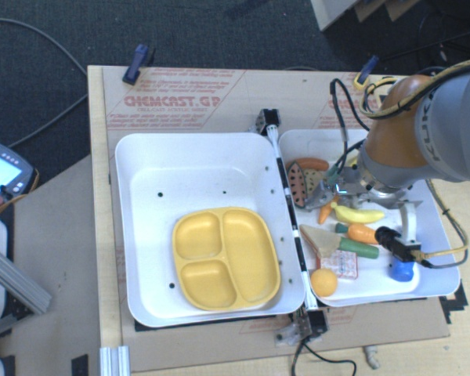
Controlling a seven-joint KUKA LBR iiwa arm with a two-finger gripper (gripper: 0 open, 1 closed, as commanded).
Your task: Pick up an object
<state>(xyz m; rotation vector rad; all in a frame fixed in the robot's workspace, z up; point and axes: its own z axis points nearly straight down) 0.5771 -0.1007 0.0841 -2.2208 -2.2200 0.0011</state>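
End effector (334,188), grip state indiscernible, hangs at right of frame over small plastic toy foods (352,233) heaped in the right-hand shallow white bin (446,276), apparently positioned for picking.

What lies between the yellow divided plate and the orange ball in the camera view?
In the camera view, the adjoining rims of the two bins run between the yellow divided plate in the left bin and the orange ball in the right bin.

One fixed overhead camera, slanted down, both bins (133,210) framed
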